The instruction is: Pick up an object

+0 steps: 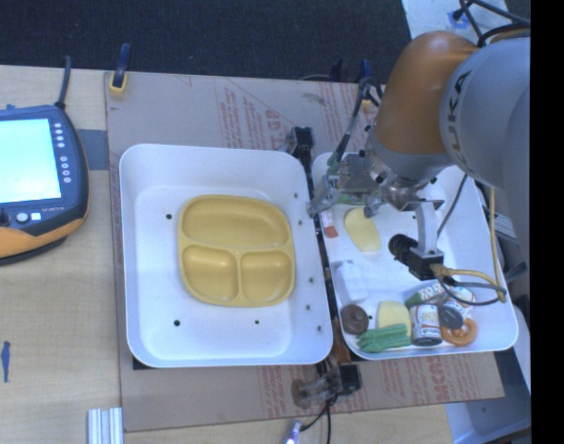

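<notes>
Bins sit side by side below me, and I take the yellow tray (236, 249) in the left bin (143, 248) as my landmark. Right of the tray, the gripper (356, 192) hangs over the right bin (481, 248); I cannot tell its state. A pale yellow piece (362, 231) lies just beneath it. Further right of the tray, along the bin's near edge, sit a brown disc (355, 319), a green vegetable (385, 339) and a small can (427, 323).
</notes>
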Robot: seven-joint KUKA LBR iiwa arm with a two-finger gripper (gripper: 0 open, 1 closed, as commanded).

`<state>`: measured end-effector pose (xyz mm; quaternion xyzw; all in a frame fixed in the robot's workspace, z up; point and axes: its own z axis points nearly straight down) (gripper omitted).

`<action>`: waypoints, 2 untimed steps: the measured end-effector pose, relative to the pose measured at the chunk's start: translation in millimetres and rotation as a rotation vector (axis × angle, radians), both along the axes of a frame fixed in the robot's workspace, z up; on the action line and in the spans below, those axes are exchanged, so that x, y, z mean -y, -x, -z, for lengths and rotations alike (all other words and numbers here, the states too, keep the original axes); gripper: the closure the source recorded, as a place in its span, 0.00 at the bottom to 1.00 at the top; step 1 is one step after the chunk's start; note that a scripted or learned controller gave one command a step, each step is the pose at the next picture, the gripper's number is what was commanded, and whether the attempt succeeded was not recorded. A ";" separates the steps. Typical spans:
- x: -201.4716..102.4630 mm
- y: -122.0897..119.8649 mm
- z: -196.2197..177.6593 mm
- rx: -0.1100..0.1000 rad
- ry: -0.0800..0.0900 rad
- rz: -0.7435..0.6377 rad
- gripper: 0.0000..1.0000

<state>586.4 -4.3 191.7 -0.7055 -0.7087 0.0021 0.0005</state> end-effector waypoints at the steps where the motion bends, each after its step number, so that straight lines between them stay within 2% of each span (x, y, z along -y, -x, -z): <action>1: 49.3 -69.8 -0.3 0.001 -0.002 0.003 0.00; 2: 49.3 -70.1 -11.0 0.000 -0.003 0.001 1.00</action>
